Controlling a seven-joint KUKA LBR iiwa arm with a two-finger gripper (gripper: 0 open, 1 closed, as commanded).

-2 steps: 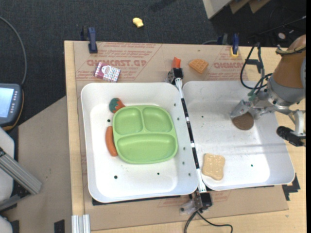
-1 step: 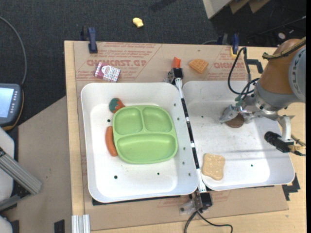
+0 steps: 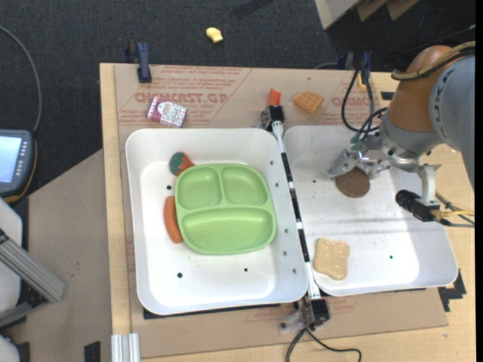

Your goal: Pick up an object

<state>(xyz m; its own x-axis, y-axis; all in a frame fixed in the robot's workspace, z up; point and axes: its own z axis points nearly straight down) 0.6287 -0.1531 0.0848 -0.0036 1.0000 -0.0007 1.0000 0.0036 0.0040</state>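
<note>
My gripper [image 3: 355, 164] is low in the right bin [image 3: 392, 270], near its upper middle. A round brown patty [image 3: 352, 185] lies directly under and in front of it, touching or nearly touching the fingertips. A tan slice of bread [image 3: 331, 258] lies at the bin's near left corner. In the left bin [image 3: 151, 262] sits a green divided plate [image 3: 223, 207], with an orange sausage [image 3: 173, 219] along its left side and a small green and red item [image 3: 179, 162] at its upper left.
On the bench behind the bins lie a waffle piece [image 3: 308, 102], an orange clamp [image 3: 273, 97], a pink and white packet [image 3: 167, 111] and a blue clamp [image 3: 141, 60]. A yellow item [image 3: 214, 34] lies on the dark floor.
</note>
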